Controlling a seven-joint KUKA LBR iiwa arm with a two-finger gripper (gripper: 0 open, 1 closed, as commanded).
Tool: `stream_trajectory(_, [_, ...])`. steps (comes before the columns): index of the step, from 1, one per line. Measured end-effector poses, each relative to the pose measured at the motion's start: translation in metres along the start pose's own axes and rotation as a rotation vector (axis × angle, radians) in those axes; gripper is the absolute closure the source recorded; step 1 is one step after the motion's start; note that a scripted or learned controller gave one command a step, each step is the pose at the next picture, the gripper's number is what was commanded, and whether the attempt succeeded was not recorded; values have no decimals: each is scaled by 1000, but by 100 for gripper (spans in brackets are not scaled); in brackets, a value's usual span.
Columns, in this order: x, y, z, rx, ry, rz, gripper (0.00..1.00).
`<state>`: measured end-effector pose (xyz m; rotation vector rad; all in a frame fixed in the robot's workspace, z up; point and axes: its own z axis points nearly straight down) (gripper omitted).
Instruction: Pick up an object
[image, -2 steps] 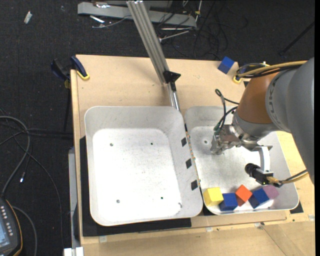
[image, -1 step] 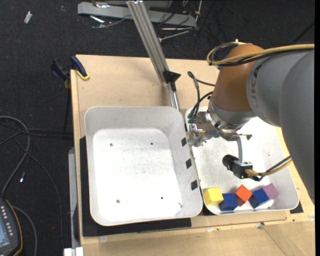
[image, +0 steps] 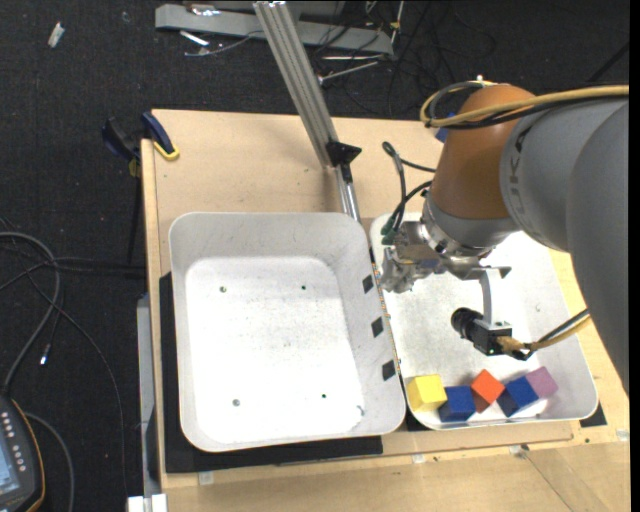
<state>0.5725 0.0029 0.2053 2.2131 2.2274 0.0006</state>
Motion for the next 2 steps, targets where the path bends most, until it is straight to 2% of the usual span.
stream_trajectory(1, [-1,30,-5,-2,0,2,100])
stream_trajectory(2, [55,-22,11,7,3,-1,100])
